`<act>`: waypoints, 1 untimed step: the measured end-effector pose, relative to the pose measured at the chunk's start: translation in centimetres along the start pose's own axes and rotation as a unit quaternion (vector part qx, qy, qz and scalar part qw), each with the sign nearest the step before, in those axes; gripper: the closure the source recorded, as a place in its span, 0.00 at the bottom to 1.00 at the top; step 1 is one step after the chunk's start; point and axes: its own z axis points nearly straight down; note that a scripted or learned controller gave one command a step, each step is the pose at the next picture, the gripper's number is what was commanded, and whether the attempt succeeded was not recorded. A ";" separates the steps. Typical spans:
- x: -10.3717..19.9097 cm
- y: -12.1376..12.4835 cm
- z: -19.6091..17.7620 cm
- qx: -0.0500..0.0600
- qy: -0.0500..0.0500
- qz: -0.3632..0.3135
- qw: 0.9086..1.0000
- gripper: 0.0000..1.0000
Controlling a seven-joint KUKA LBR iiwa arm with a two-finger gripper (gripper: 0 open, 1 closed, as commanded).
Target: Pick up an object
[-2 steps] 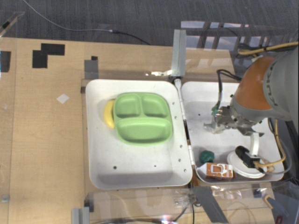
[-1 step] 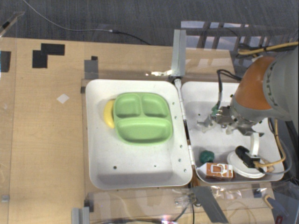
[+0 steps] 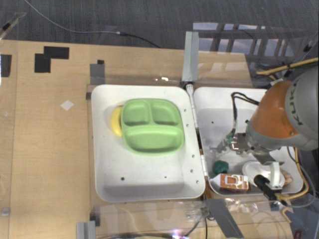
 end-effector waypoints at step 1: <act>-0.1 0.2 -0.8 -0.001 -0.001 0.000 1.000 1.00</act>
